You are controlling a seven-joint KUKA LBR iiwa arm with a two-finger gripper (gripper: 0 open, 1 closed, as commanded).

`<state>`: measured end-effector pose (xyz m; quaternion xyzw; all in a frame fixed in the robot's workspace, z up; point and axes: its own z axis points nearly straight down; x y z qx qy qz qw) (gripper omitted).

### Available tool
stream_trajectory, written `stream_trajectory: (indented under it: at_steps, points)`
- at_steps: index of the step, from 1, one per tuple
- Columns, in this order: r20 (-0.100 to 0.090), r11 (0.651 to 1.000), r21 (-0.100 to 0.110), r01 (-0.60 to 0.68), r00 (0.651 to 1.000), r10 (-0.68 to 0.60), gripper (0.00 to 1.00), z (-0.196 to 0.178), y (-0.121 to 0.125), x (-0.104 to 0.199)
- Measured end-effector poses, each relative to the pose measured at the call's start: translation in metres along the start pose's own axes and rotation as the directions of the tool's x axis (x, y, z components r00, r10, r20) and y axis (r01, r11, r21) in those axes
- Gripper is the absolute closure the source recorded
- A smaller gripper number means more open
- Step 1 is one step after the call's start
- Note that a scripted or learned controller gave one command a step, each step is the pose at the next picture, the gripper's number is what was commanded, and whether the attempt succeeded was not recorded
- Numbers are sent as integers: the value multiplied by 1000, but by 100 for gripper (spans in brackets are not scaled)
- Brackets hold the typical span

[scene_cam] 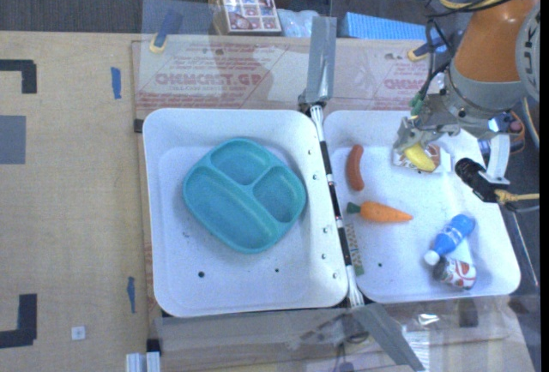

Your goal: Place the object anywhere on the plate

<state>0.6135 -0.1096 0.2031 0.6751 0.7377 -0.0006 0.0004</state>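
Observation:
A teal sectioned plate [244, 194] lies in the left bin [171, 139]. In the right bin [502, 272] are a sausage [354, 167], a carrot [384, 213] and a blue and white bottle [452, 240]. My gripper [418, 144] hangs low over the right bin's far side, right above a yellow object [419, 158] that lies by a red and white item [434, 158]. The yellow object sits at the fingertips, and I cannot make out whether it is gripped.
A red and white crumpled item [459, 273] lies beside the bottle at the right bin's near corner. A divider [330, 190] runs between the bins. Cardboard boxes and a picture card [249, 9] stand beyond the bench.

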Motion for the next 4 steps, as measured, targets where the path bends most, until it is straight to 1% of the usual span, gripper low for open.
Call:
stream_trajectory:
  at_steps: [1, 2, 3, 4]
  points:
    - [0, 989, -1, -149, 989, 149, 100, 19, 27, 76]
    - [-2, 995, 4, -95, 995, 95, 100, 20, -21, 130]
    - [-2, 1000, 5, 0, 1000, 0, 100, 20, -36, 199]
    - [-2, 1000, 5, -1, 1000, 1, 0, 20, -36, 198]
